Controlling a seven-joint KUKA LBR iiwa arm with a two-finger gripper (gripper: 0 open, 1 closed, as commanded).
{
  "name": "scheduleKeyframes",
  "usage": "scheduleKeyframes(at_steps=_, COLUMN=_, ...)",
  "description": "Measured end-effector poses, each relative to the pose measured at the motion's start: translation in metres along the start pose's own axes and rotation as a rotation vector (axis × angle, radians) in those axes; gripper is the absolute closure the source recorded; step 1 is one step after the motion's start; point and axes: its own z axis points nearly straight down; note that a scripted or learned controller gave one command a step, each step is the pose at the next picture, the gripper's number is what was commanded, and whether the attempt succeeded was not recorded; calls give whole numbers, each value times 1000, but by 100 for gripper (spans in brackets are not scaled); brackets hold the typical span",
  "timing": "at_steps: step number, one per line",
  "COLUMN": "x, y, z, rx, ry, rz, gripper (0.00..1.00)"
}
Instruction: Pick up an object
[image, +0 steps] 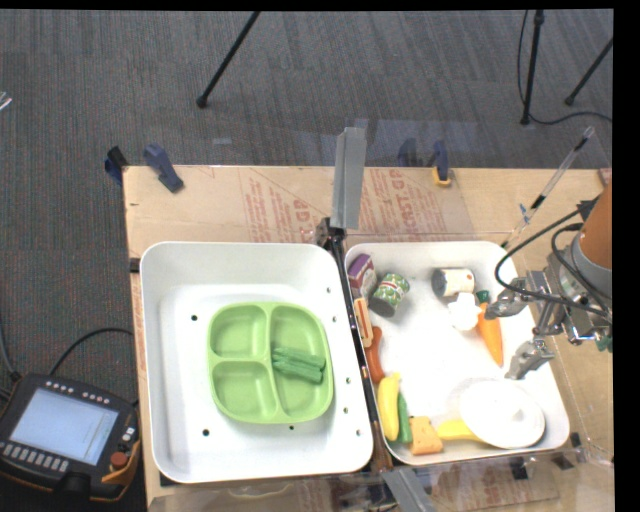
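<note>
Tool (530, 357) seemingly beside carrot (491, 338)

Glossy green plastic plate (240, 385)

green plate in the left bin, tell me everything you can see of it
The green plate is a light lime-green, rounded-square tray that looks like smooth plastic, divided by raised ridges into several compartments. It lies flat, right side up, on the floor of the left bin, roughly in the middle and turned slightly askew to the bin walls. A darker green, bean-like toy lies across its right-hand side, over a divider. Nothing else touches it.
</note>
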Motion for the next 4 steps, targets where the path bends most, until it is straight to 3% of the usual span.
scheduleKeyframes(at_steps=1, x=-25, y=-21, z=134, rx=-1, ry=-1, rz=-26, gripper=0)
scheduleKeyframes(at_steps=2, x=-93, y=-23, z=133, rx=0, ry=-3, rz=-189, gripper=0)
scheduleKeyframes(at_steps=3, x=-121, y=65, z=132, rx=-3, ry=-6, rz=-158, gripper=0)
scheduleKeyframes(at_steps=4, x=-59, y=35, z=132, rx=1, ry=-3, rz=-360, gripper=0)
